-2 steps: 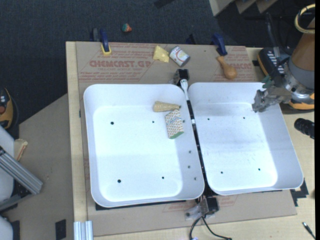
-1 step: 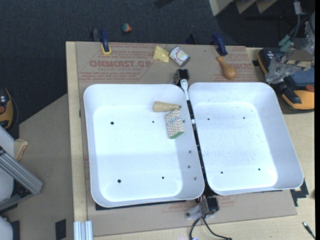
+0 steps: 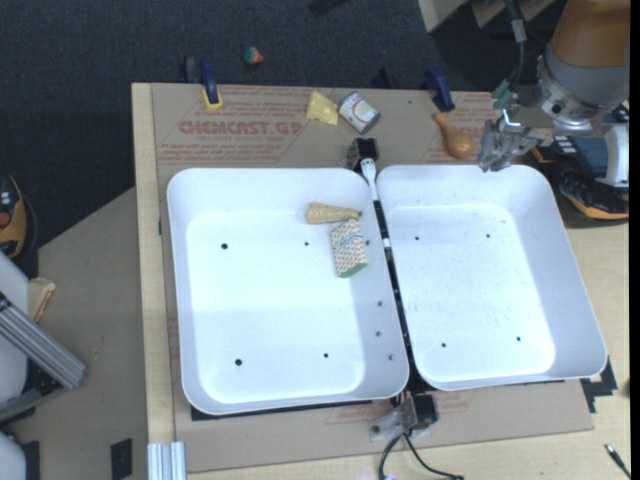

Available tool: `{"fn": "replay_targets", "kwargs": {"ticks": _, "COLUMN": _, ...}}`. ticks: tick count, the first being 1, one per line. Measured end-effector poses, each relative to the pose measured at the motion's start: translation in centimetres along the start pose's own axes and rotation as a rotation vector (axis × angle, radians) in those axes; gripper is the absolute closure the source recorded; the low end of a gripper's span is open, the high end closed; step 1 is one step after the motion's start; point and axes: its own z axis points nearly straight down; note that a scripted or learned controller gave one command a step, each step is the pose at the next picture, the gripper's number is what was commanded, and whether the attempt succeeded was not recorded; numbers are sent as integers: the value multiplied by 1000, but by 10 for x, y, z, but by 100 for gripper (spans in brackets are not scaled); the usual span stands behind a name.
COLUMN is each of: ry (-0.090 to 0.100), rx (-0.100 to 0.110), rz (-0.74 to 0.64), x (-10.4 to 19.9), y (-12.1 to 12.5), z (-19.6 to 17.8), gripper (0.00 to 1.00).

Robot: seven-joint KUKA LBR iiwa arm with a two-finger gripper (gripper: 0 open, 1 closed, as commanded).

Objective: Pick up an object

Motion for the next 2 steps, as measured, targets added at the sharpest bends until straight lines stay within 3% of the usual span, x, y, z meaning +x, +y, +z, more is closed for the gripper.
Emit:
{"fn": "replay_targets", "kwargs": {"ticks": 1, "ry": -7, "rx": -17, "rz": 6, "x": -43, "y": 16, "z": -75, "gripper": 100}}
{"fn": "replay_targets", "kwargs": {"ticks": 2, "ry": 1, "rx": 2, "rz": 1, "x": -1, "y": 25, "z": 22, "gripper": 100}}
